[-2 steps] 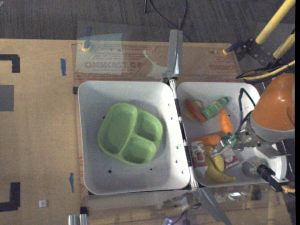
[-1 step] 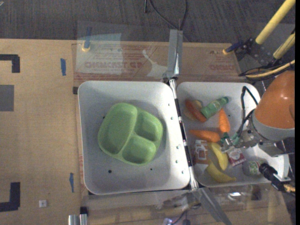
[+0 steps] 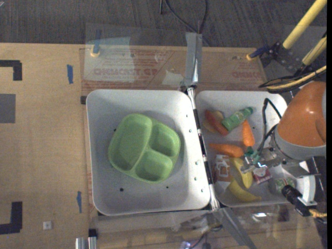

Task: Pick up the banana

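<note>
Two white bins [image 3: 98, 139], one green tray [image 3: 144, 147], two bananas [image 3: 243, 190], two carrots [image 3: 226, 149], gripper [image 3: 255, 161] over bananas, grip state unclear

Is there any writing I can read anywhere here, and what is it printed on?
Faint reddish lettering on the clear plastic sheet behind the left white bin: too blurred and washed out to read.
Small red-and-white packet in the right white bin: print too small to read.
Green bottle: label unreadable.
Nothing else carries text.
</note>
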`<state>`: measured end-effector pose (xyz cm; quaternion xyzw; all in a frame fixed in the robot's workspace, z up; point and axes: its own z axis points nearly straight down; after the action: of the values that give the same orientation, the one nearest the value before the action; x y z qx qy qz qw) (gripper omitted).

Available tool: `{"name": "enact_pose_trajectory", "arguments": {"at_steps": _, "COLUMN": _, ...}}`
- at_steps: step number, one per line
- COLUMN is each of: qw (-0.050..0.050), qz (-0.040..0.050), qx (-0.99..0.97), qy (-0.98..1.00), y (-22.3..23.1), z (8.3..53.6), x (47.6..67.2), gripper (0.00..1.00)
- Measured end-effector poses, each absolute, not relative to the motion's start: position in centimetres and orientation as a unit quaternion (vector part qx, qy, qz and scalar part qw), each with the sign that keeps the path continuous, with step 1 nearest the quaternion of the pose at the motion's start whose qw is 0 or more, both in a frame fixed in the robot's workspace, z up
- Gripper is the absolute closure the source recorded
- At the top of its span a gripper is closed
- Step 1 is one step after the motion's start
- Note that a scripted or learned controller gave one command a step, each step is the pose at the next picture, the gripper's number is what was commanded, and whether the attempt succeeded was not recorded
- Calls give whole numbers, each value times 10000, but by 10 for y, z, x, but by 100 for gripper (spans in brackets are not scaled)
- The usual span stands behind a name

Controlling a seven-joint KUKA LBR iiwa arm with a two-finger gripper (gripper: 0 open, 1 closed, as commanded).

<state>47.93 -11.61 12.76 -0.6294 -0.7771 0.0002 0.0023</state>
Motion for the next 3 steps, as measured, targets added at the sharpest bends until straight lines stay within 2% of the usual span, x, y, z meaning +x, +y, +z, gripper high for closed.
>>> {"name": "enact_pose_trajectory", "arguments": {"at_steps": 1, "qw": -8, "qz": -13, "qx": -5933, "qy": -8050, "y": -109, "z": 88, "x": 481, "gripper": 100}}
{"name": "enact_pose_trajectory", "arguments": {"at_steps": 2, "qw": 11, "qz": 13, "qx": -7329, "qy": -6804, "y": -48, "z": 182, "x": 480, "gripper": 100}}
{"name": "enact_pose_trajectory", "arguments": {"at_steps": 3, "qw": 12, "qz": 14, "qx": -7327, "qy": -6806, "y": -47, "z": 182, "x": 480, "gripper": 0}}
